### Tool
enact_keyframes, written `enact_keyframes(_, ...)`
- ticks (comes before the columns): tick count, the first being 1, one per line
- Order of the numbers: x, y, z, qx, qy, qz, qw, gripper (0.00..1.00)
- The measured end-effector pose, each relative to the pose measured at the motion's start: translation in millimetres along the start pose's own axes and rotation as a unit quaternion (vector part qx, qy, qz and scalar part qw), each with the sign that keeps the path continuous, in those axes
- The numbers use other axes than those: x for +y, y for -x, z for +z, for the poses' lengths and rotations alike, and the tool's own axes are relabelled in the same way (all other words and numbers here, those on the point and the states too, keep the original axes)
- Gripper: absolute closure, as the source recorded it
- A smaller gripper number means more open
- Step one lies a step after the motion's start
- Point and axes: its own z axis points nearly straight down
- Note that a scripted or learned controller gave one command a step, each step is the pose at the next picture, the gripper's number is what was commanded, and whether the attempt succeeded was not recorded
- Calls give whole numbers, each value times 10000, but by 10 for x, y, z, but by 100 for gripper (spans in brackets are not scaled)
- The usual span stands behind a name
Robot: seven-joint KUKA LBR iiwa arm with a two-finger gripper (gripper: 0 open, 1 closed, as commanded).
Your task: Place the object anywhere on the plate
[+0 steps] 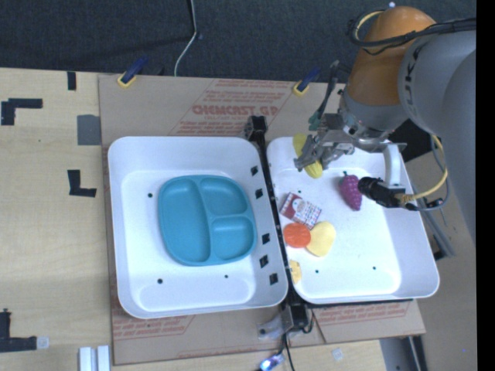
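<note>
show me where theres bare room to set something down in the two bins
The blue plate has all three compartments bare, and so does the left bin floor around it. In the right bin, the front right floor is free. It's crowded by the divider: red packet, orange piece, yellow piece, purple grapes.

End effector (319, 154) half covers a yellow object (312, 168) (shape unclear).

Robotics lab test cell. Industrial arm (418, 60) over tabletop (46, 230). Two white bins (124, 161) on clamped cardboard sheet (224, 107). Black tape marks (77, 182) at tabletop's left edge. Dark curtain (93, 14) backdrop, loose cable (189, 29) hanging.
</note>
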Motion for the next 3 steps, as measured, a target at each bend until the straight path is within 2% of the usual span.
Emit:
enact_keyframes(2, -62, -1096, 191, -6, 2, -3, 10000, 100)
enact_keyframes(3, -209, -1606, 31, -7, 10, -5, 10000, 100)
